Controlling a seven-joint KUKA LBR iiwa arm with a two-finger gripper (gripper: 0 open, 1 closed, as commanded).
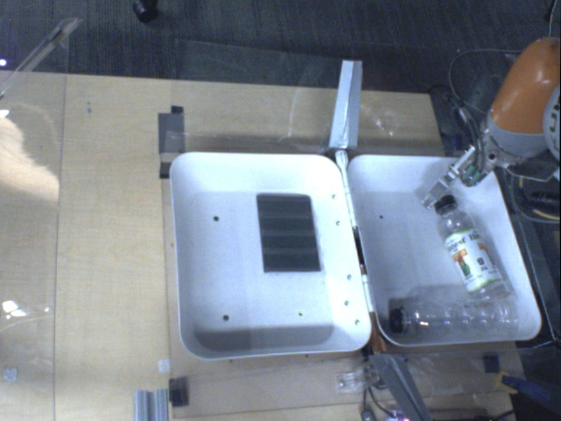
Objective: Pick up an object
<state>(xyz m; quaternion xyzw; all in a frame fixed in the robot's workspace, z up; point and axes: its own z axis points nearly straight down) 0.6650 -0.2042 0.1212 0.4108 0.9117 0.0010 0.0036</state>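
Two clear plastic bottles lie in the right bin (386,191). One bottle (469,254) has a green and white label and a dark cap that points toward the back of the bin. The other bottle (451,316) lies along the bin's front wall with its dark cap to the left. My gripper (445,185) hangs over the back right part of this bin, just above and behind the labelled bottle's cap. Nothing is visibly held in it. A flat dark ribbed block (287,232) rests in the middle of the left bin (202,235).
A metal divider post (345,103) rises behind the seam between the two bins. Cables (465,77) run behind the arm at the right. Bare wooden benchtop (88,261) spreads to the left of the bins under a clear sheet.
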